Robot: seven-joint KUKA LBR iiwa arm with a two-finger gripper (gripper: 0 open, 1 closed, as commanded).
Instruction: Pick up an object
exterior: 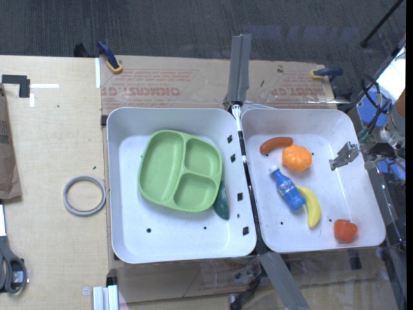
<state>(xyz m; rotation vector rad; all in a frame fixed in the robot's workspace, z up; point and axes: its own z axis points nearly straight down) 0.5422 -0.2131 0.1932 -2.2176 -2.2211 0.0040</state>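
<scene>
At the right bin's [361, 192] far-right rim, the gripper [344, 155] is seen with nothing between its fingers, their spread being indiscernible, while the orange [297, 158], bottle [287, 188] and banana [311, 206] lie unpicked.

A robotics lab bench; clamped cardboard [193, 82], two white bins [122, 237] of toy food, cables [371, 105].

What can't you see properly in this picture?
- Dark green object: mostly tucked under the green divided plastic plate, so its shape is unclear.
- Metal gripper: too small to tell its finger position.
- Grey scissors: cut off by the left edge.
</scene>
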